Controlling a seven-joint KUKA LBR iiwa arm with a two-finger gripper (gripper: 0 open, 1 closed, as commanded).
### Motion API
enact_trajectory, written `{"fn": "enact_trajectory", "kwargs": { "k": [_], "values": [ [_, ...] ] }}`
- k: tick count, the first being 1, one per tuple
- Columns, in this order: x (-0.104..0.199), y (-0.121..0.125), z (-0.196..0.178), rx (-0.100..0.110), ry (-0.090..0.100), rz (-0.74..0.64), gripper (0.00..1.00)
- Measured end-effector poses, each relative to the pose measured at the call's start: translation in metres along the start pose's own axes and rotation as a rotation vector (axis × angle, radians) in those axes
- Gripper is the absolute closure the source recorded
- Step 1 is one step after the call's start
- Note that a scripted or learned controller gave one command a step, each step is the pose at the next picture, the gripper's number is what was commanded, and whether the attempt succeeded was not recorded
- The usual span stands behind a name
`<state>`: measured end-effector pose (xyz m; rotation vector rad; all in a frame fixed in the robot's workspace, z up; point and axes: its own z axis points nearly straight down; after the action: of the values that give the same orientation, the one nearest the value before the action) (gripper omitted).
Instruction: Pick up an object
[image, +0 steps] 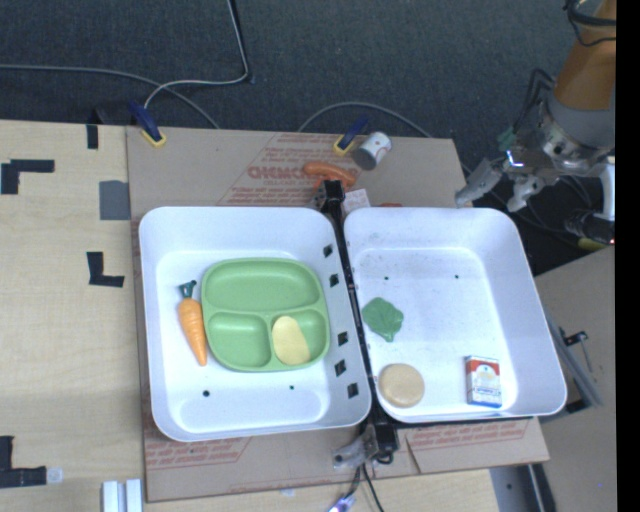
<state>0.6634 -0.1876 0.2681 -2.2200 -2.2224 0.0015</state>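
The gripper (497, 188) is hanging above the table just past the far right corner of the right bin (520, 250), its two fingers (475, 187) spread apart and grasping nothing. The candidate objects are all lying toward the near side and to the left of it. In the right bin, a green leafy piece (383, 317) is sitting near the left wall, a round tan biscuit-like disc (402, 385) is resting at the near left corner, and a small red-and-white box (483, 381) is lying near the right wall, its long axis running front to back. The green piece looks nearest. In the left bin (160, 300), an orange carrot (192, 329) is lying beside a green divided plate (262, 285) holding a yellow piece (291, 340).
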Motion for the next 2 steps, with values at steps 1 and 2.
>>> {"fn": "enact_trajectory", "kwargs": {
  "k": [1, 2],
  "values": [
    [0.029, -0.095, 0.123, 0.004, 0.002, 0.0, 0.0],
    [0.085, -0.063, 0.182, -0.003, 0.001, -0.001, 0.0]
  ]
}}
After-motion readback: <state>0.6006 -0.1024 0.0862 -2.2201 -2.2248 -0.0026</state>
